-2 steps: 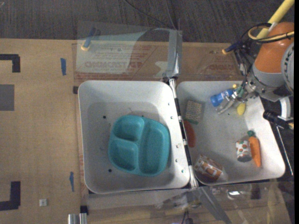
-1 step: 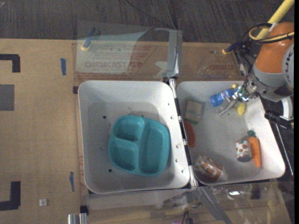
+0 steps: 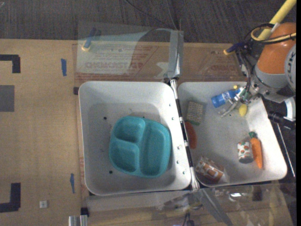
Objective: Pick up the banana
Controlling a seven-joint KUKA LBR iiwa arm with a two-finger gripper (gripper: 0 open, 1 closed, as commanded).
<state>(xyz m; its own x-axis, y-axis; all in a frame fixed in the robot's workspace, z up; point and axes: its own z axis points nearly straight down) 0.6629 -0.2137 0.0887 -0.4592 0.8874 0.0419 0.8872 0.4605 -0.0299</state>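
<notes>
Two bins on my bench, and the gripper [image 3: 237, 102] is down in the right bin's [image 3: 277, 173] far corner, since that's where the banana [image 3: 243, 109] sits. I only see a small yellow bit of it, right against the gripper's near side. Can't tell if the tool is spread, closed or gripping anything. A blue bottle [image 3: 221, 99] lies just left of it, crowding the spot. The carrot [image 3: 257, 150] and small can [image 3: 244, 151] sit nearer me; the teal tray [image 3: 139, 146] is far left.
</notes>
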